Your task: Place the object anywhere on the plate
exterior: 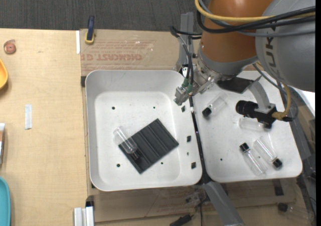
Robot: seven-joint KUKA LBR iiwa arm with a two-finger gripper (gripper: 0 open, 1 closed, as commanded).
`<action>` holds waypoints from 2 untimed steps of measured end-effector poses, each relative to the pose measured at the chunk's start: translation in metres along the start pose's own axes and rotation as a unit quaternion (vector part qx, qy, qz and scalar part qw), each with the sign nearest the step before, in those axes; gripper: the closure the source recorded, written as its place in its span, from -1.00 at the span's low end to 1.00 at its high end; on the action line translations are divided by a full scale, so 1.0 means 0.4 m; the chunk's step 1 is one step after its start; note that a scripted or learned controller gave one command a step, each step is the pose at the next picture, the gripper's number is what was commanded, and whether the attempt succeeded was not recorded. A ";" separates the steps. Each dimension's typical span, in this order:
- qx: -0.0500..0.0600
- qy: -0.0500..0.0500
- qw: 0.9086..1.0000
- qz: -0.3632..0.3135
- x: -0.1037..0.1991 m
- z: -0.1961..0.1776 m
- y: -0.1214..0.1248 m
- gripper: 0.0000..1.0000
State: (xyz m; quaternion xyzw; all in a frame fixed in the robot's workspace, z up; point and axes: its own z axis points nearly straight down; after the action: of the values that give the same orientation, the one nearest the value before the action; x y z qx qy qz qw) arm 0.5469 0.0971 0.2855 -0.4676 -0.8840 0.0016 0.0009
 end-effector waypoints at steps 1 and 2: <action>-0.001 0.000 0.994 -0.112 -0.023 -0.018 -0.035 1.00; -0.001 0.000 0.968 -0.250 -0.095 0.025 -0.134 1.00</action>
State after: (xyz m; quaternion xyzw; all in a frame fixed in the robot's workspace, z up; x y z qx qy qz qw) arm 0.5240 0.0355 0.2756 -0.2315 -0.9728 0.0003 0.0002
